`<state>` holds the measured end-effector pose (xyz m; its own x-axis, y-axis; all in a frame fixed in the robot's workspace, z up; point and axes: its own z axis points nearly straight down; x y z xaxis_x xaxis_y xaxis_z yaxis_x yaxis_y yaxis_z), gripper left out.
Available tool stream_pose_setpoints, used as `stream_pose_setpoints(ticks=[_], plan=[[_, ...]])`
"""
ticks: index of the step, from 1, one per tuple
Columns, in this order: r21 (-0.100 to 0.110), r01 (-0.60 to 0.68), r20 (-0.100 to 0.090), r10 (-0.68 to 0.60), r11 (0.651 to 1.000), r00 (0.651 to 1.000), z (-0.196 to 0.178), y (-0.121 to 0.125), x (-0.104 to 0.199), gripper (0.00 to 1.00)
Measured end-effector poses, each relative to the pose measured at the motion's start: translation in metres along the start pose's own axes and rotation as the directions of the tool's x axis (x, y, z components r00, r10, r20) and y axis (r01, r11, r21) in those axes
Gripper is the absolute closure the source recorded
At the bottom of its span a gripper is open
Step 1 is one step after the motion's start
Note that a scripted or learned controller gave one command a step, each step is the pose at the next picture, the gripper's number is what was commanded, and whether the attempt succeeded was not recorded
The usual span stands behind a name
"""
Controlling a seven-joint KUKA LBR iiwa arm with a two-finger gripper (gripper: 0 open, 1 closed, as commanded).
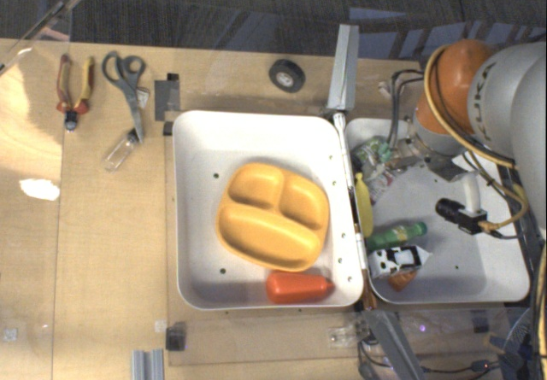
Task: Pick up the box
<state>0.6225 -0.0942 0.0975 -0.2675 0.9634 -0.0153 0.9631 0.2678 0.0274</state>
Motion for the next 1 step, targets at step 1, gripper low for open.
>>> stream_pose_setpoints(ticks=[1], plan=[[-0.009, 0.002, 0.005, -0.002, 1.0, 1.0, -0.0128, 0.0032, -0.0011, 1.0]])
